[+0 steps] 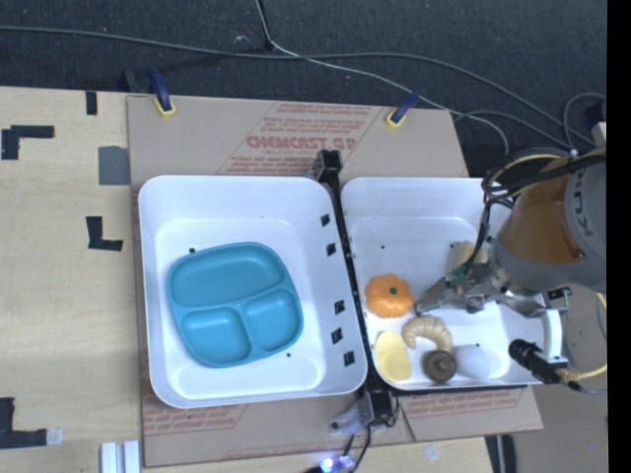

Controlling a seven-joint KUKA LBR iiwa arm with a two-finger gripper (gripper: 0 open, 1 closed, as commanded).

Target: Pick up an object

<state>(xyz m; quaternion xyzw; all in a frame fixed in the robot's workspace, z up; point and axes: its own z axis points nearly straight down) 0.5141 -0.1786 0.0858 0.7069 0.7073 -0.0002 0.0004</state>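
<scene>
While a blue three-compartment plastic tray is seen in the left white bin, a small orange pumpkin-shaped toy is seen right of that tray in the right white bin. Just right of the pumpkin, the gripper is lowered; its finger state cannot be told.

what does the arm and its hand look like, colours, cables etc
The arm is a bulky grey cylinder with a wide orange band above the wrist. Black and yellow cables loop around it. The hand is slim grey metal, tapering toward the bin's middle.
</scene>
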